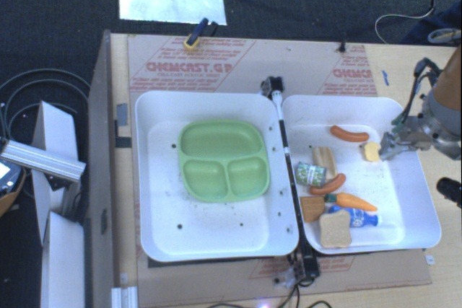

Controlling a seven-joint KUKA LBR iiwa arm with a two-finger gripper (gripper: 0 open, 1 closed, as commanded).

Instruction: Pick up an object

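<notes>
Cheese cube [372,151] — perhaps touching the fingers [388,148] — right bin [426,227].

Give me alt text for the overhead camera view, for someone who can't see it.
A robot gripper hovers by a yellow cheese piece at the right bin's far edge; that bin also holds toy food: sausages, a carrot, bread. The left bin holds a green divided plate.

Glossy green plastic plate [223,158]
</notes>
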